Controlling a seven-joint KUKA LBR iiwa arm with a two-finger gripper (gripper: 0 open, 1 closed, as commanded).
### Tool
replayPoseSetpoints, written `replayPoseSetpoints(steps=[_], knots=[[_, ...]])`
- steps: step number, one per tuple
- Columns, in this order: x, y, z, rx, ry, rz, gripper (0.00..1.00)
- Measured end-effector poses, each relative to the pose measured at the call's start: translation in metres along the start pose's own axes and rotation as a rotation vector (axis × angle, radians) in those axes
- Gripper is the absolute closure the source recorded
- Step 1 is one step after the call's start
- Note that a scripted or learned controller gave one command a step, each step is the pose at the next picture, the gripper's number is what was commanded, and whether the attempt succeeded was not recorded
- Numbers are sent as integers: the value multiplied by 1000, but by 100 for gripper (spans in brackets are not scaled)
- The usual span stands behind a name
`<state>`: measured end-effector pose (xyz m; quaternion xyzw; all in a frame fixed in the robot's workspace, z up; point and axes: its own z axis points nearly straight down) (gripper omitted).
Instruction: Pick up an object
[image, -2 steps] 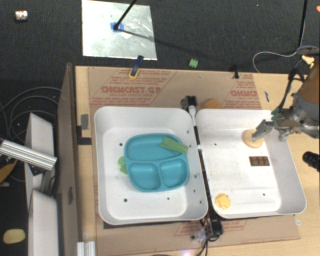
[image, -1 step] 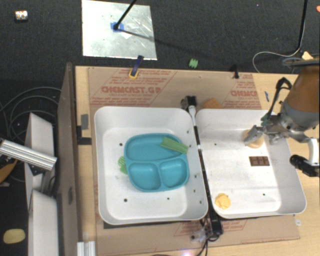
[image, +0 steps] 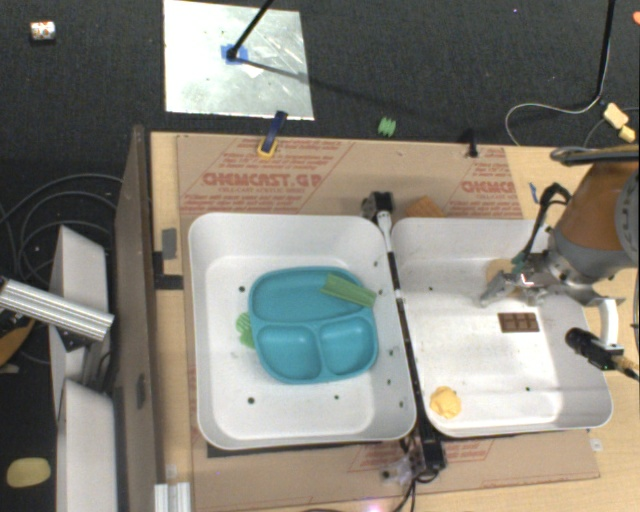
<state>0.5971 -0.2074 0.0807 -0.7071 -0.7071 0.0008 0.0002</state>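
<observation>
Flat brown chocolate bar (scored into squares) lies in right bin

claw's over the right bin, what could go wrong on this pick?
1. The brown tile lies flat on the right bin floor, so the claw may slide over it.
2. The claw sits above the tile in the view; descending there may miss.
3. The yellow lump sits near the wall, tight for fingers.

arm cut off at right edge, green item half hidden behind blue tray — identity unclear
</observation>
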Motion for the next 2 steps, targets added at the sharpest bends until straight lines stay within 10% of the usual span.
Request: replayPoseSetpoints(steps=[1, 2], knots=[[19, 60, -6, -10, -1, -8, 0], [17, 59, -17, -11, -1, -7, 100]])
